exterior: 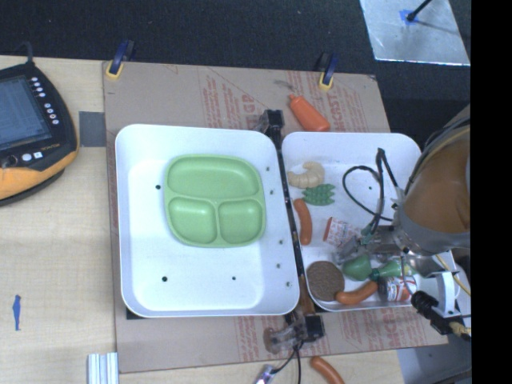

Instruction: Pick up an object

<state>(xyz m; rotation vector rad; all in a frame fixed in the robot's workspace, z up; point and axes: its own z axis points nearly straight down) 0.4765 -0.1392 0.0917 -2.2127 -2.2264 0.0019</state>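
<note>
The right bin [352, 144] holds several toy foods: a cream piece [306, 174], a green leaf [319, 195], an orange-red sausage [303, 220], a small printed packet [338, 230], a brown round disc [325, 277], a green piece [357, 267] and a second sausage [357, 294]. My gripper [366, 250] hangs low over the bin's near right part, just above the green piece and beside the packet. The grey wrist and its cables hide what lies under it. A small can [396, 287] lies next to the gripper.
The left bin [132, 214] holds a green divided plate [214, 200]. An orange carrot [308, 114] lies on the cardboard behind the right bin and another sausage [328, 368] in front of it. A teach pendant [32, 130] sits at far left.
</note>
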